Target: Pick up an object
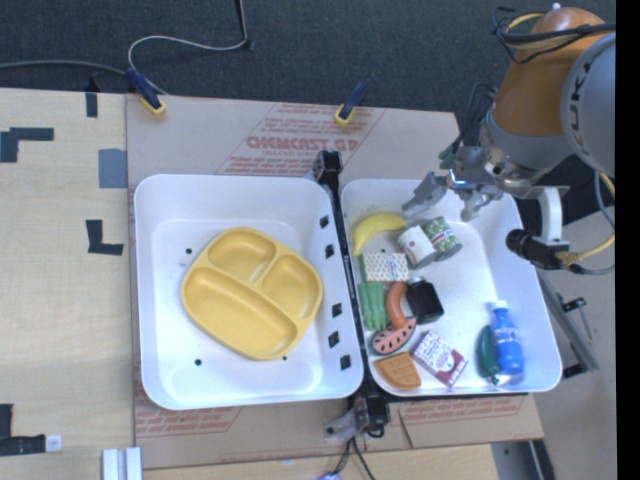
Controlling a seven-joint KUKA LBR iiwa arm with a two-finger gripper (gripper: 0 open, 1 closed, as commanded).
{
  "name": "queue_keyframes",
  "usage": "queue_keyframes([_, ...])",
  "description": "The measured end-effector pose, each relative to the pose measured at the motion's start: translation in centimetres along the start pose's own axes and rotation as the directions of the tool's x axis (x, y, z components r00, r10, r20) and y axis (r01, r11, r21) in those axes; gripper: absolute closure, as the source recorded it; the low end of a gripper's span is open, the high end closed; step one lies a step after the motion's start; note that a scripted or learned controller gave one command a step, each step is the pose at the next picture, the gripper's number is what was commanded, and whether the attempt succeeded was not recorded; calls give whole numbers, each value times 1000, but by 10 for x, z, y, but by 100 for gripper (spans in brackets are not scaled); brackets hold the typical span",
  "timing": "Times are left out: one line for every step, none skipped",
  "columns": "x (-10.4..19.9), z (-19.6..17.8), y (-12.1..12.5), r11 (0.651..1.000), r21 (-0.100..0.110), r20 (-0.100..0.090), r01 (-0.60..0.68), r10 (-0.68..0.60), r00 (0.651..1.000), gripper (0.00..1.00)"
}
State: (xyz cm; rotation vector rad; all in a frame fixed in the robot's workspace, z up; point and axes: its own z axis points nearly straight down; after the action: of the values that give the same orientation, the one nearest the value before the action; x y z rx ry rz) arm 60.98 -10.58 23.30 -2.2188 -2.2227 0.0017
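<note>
Gripper (449,200) with fingers spread apart and empty, poised above the far end of the right bin (520,268). Just beneath lie a small can (431,241) on its side and a banana (375,228), both candidates for picking. Risk: the can, being round, may roll from closing fingers; crowded neighbours to its left may be nudged or caught.

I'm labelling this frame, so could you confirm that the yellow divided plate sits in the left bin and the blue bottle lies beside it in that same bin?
Not quite. The yellow divided plate does sit in the left bin, but the blue bottle lies in the right bin, near its lower right corner, as the camera view shows.
</note>
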Motion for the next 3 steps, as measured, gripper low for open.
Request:
queue_keyframes([-35, 108, 20, 1000, -14, 4, 0, 0, 1000, 0])
queue_keyframes([-55, 144, 35, 1000, -12, 4, 0, 0, 1000, 0])
queue_keyframes([-55, 134, 35, 1000, -12, 4, 0, 0, 1000, 100])
